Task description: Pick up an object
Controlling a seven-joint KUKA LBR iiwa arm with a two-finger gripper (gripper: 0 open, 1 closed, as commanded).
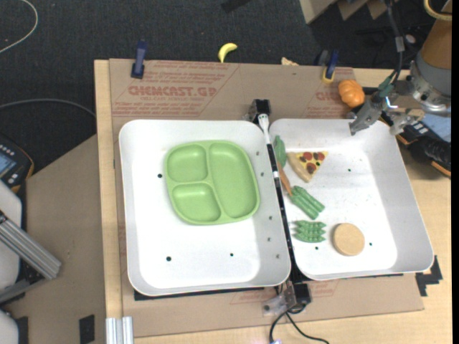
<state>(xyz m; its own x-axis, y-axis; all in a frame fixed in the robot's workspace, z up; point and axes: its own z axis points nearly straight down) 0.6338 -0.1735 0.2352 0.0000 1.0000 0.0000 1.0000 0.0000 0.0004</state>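
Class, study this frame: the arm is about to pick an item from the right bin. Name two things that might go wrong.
1. The pea pod, green bean and round cookie lie close together, so a grasp may nudge or catch a neighbour.
2. The pizza slice lies flat and thin on the right bin; the gripper may slip over it.

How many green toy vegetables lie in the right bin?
3, all near its left side: a slim green pod by the left wall, a long green bean pod below the pizza slice, a short pea pod beside the tan round cookie.
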